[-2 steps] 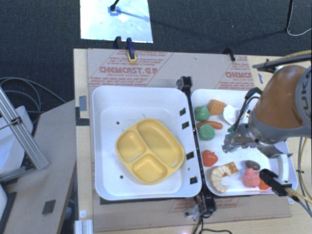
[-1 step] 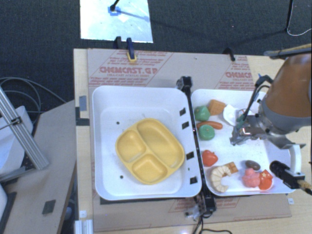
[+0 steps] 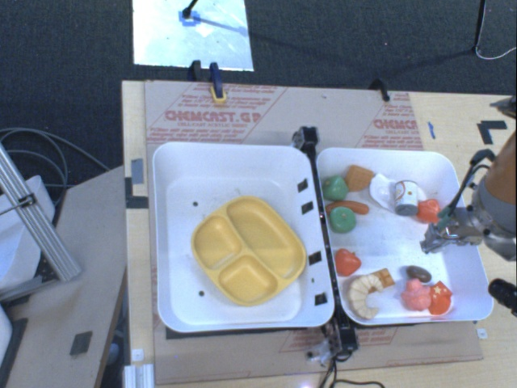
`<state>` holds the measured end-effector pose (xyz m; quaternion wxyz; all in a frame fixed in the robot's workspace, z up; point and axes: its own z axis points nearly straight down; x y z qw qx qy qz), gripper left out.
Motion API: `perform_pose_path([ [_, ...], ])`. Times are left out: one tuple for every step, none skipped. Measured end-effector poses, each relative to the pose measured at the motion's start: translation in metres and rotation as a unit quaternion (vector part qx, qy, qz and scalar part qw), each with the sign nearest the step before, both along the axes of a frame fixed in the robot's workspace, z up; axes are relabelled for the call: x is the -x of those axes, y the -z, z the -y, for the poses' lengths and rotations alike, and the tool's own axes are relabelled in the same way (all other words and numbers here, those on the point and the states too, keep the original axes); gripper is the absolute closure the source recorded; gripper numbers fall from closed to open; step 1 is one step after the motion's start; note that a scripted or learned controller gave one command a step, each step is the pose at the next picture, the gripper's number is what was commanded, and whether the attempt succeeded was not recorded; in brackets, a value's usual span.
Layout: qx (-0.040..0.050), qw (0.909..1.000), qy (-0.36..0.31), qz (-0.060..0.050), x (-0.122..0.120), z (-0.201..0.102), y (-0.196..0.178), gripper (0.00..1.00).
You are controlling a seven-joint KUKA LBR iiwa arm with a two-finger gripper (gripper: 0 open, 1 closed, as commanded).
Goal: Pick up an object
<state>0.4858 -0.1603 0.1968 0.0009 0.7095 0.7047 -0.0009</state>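
The right bin [image 3: 443, 166] holds a scatter of toy food; at its twelve o'clock lie an orange wedge [image 3: 359, 176], a green round piece [image 3: 335, 188] and a white cup-like item [image 3: 397, 192] lying on its side, with a red piece [image 3: 428, 210] touching it at four o'clock; nearer the middle divider sit an orange carrot-like stick [image 3: 352, 208] and a second green piece [image 3: 343, 221] just below it; a red pepper-like piece [image 3: 347, 261] lies at the bin's eight o'clock; along the six o'clock wall are a pale curled shrimp [image 3: 365, 293] with a small tan cracker [image 3: 383, 278] touching it, a dark brown oval [image 3: 418, 273], a pink lump [image 3: 415, 296] and a red-orange piece [image 3: 439, 297] pressed against it.

The gripper [image 3: 440, 238] hangs at the bin's three o'clock, over bare white floor between the red piece above and the brown oval below (nothing sits directly under it, as far as the slant allows); its dark fingers are too small and blurred to judge, so I cannot tell whether they stand apart or together, and no object shows between them; the grey arm [image 3: 497, 208] enters from three o'clock.

The left bin [image 3: 174, 217] carries a yellow divided tray [image 3: 246, 249], tilted, near its centre; both bins rest on a tan board [image 3: 266, 111] printed with red lettering, clamped at twelve o'clock by a yellow-and-blue clamp [image 3: 216, 83]; beyond lies dark carpet [image 3: 65, 39] with a pale reflective sheet [image 3: 191, 21] at twelve o'clock.
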Motion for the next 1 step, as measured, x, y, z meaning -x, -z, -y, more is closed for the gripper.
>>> perform_pose_path([
  [-0.001, 1.0, -0.004, 0.001, -0.0009, -0.0053, -0.0019, 0.0],
])
